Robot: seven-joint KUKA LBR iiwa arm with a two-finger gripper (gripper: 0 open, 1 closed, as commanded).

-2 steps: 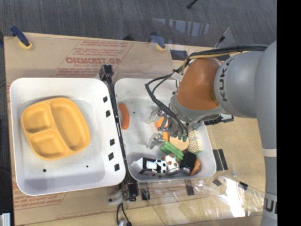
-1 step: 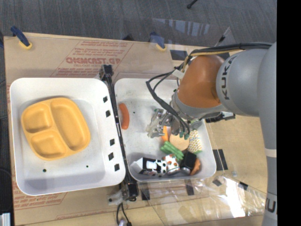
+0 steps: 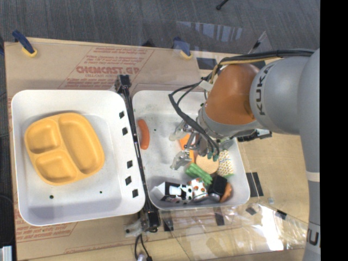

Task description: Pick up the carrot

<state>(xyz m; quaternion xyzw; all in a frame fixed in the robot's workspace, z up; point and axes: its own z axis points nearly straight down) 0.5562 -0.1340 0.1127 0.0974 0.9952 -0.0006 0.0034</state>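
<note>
Tray [image 3: 64, 146] in left bin [image 3: 22, 200] (toys [image 3: 191, 190] right).

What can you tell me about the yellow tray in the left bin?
The yellow tray is a rounded plate of smooth plastic-looking material with three compartments, one long and two smaller. It lies flat, right side up and slightly turned, on the floor of the left bin, toward its far left part. Its compartments hold nothing, and nothing else touches it.
</note>
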